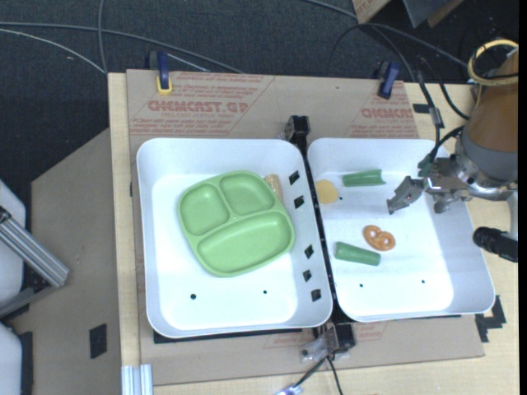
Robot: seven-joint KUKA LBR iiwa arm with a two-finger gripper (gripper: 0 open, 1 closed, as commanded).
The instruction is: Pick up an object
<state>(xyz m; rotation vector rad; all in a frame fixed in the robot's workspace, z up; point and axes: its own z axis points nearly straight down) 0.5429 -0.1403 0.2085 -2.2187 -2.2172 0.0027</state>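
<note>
While our claw hangs over the right bin, we cannot tell whether it is spread or pressed together, and we see nothing in its grip, so we judge the pick not yet made. Choosing a piece, descending, closing and lifting are all left. Taking the claw as landmark: a green stick lies just to its left, a yellow piece farther left by the bin wall, a pretzel below and left, a second green piece below that. Well to the left, the other bin holds a green divided plate. Both bins sit on a board-covered bench clamped at the far edge, with dark floor and cables beyond.
</note>
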